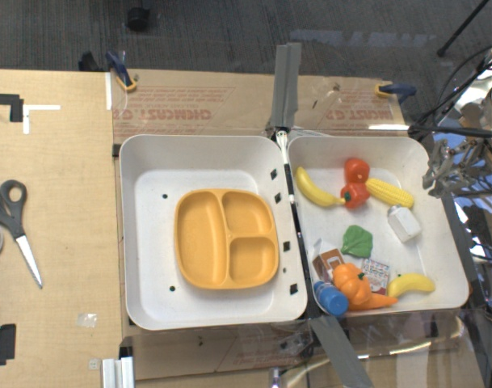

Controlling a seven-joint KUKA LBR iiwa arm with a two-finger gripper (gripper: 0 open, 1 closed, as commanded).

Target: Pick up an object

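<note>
Even, bright overhead light fills the bench, and the two white bins [140,241] come close to washing out, with only soft, short shadows under the yellow tray [227,238]. The dark floor above stays dim. Small toys look slightly soft and grainy.

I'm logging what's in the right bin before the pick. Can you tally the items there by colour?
Yellow: 3 (banana, corn, second banana)
Red: 2 (tomato, pepper)
Green: 1 (leaf piece)
White: 1 (block)
Orange: 2 (round fruit, carrot)
Blue: 1 (bottle)
Printed packets: 2 (brown, white)
Total: 12
</note>
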